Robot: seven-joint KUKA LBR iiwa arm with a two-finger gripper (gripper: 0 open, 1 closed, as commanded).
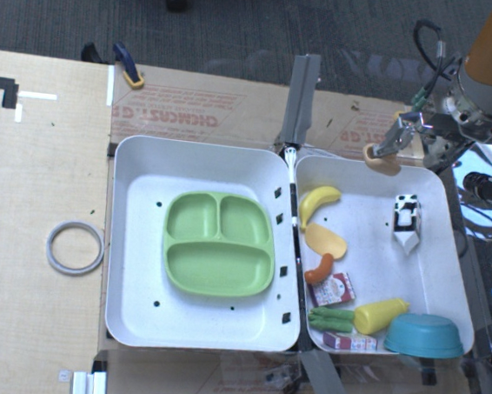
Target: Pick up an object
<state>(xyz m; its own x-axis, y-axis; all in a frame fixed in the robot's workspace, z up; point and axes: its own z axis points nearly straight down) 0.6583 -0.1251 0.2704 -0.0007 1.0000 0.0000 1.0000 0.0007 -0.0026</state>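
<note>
Our tool [398, 140] hangs over the far rim of the right bin [446, 256], and a small tan, doughnut-like piece [382, 159] sits at its tip. It looks pinched between the fingers, which are drawn nearly together around it, though the grip is small in this view and we judge it rather than see it plainly. The piece is above the bin's back edge, apart from everything else.

To do this step well, we would lift straight and slowly, keeping the hold steady, since so little of the piece seems caught.

Below in the right bin lie a banana [317, 201], an orange wedge [325, 240], a small black-and-white figure [406, 219], a yellow bottle [379, 315] and a blue bowl [424, 335]. The left bin [130, 223] carries a green divided plate [220, 245]. On the counter [38, 179] rests a tape ring [75, 246].
</note>
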